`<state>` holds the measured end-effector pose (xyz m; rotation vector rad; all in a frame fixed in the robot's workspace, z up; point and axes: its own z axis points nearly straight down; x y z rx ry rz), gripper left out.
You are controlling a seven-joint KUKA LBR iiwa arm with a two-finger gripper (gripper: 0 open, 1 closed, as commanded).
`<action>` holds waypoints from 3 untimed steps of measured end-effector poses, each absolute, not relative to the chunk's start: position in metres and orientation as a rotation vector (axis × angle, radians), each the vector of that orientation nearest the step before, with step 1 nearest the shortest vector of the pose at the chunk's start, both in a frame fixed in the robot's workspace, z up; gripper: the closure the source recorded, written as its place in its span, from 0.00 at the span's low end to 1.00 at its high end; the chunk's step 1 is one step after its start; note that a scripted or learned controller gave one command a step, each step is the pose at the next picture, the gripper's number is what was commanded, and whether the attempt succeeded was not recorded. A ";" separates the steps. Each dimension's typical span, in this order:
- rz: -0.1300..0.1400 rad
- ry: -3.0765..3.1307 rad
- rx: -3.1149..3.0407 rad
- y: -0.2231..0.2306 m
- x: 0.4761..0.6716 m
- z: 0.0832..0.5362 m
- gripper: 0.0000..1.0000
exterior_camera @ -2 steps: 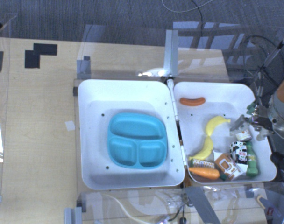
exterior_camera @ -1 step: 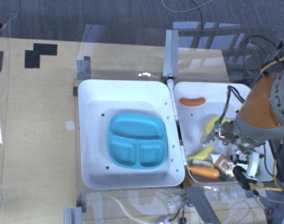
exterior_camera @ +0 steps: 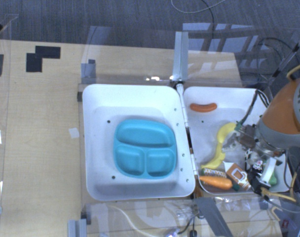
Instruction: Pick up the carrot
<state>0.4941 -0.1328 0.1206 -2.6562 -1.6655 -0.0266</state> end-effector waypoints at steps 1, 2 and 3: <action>0.002 -1.543 -2.737 -0.115 0.488 0.178 0.00; -0.006 -1.495 -2.764 -0.115 0.490 0.116 0.00; 0.000 -1.417 -2.804 -0.088 0.488 0.117 0.00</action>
